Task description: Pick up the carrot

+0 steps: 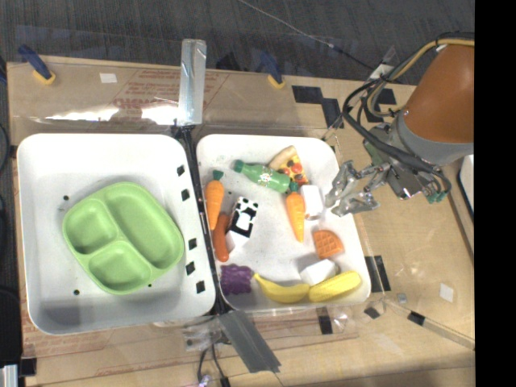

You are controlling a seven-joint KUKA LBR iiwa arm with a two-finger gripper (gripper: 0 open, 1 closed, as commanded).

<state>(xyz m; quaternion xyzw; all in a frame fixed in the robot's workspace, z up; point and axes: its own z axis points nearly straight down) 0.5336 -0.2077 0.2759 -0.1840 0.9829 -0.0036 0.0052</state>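
Bench with two white bins side by side; the carrot (296, 215) lies in the right bin (347, 176), just beside a white block, with a second carrot (213, 201) by the left wall, so which one's the target is a guess; the gripper (352, 192) hovers over that bin's right rim, jaws spread and holding nothing; basically nothing's done yet, whole reach, grab and lift left.

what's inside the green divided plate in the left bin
Nothing visible: all three compartments of the green divided plastic plate look bare. It lies in the left white bin, hiding the floor underneath.
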